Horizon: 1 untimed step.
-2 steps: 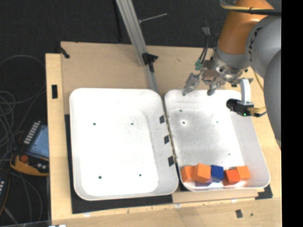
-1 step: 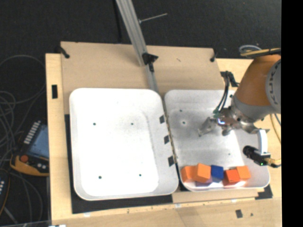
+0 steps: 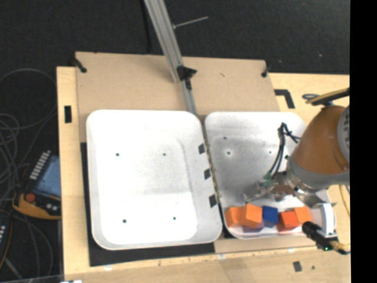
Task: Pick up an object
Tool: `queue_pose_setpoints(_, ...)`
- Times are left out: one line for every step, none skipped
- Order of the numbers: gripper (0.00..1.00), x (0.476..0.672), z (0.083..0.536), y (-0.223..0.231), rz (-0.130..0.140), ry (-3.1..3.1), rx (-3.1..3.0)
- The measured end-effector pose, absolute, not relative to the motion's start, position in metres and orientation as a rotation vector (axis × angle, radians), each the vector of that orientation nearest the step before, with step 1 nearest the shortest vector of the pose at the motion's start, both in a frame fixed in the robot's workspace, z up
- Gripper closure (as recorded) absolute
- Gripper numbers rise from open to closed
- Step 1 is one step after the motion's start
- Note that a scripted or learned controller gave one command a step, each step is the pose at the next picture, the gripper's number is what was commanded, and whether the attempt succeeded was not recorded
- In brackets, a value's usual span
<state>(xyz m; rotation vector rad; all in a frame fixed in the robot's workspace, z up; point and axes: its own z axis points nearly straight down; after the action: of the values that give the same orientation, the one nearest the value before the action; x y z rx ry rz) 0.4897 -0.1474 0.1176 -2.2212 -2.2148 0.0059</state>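
Hovering low in the right bin (image 3: 235,128), gripper (image 3: 275,187) sits just above the blocks. Orange block (image 3: 253,214) and blue block (image 3: 270,215) lie just below it. Grip state: cannot tell.

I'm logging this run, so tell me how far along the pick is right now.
Done: the arm has reached over the right bin, and its gripper sits low, just above the blocks. In hand: nothing I can confirm; the orange blocks and blue block lie in a row along the bin's near edge. Left: grasping one and lifting it clear. Whether the jaws are open or shut is not visible.
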Motion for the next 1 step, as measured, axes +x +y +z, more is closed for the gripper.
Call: queue_pose_setpoints(0.00,0.4853,0.0977,-0.1086,-0.002,-2.228,-2.225)
